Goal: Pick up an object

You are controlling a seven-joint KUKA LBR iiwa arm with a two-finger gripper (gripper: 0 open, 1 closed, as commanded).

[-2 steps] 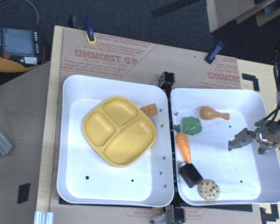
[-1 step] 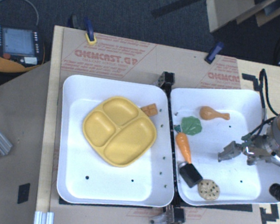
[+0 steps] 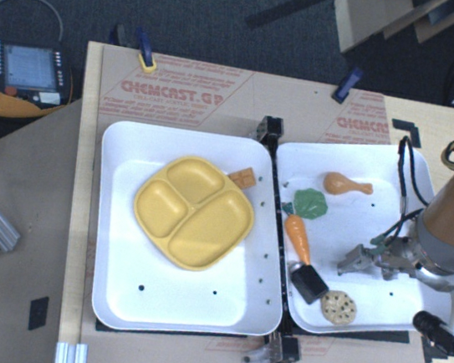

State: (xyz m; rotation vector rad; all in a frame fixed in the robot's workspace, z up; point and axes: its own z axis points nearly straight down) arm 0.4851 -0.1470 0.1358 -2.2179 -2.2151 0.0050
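**Ana:** Looking at the right bin, where does the gripper sit just now?

**Ben:** Low over the bare floor of that bin, toward its near-right part, with the grey wrist and orange band behind it. Its fingers point left, toward the carrot. I cannot tell from this angle whether they stand wide or narrow; nothing shows between them.

**Ana:** So nothing is picked yet. What is nearest?

**Ben:** Taking the carrot as the mark: the cookie lies nearer the camera and to its right, with a black block touching or just beside the carrot's tip. A green leaf sits just behind the carrot, and a toy drumstick farther back still. The gripper is to the carrot's right, apart from all of them.

**Ana:** Which would you go for?

**Ben:** I judge the cookie or the carrot. The carrot is long and thin, so the fingers should close across its width, not along it. It lies close to the bin's left wall, which may crowd one finger.

**Ana:** And the cookie?

**Ben:** Flat, near the front rim; the fingers must come right down to the floor or they will likely slip over it. The yellow divided plate in the left bin lies well left of the carrot and seems too broad.
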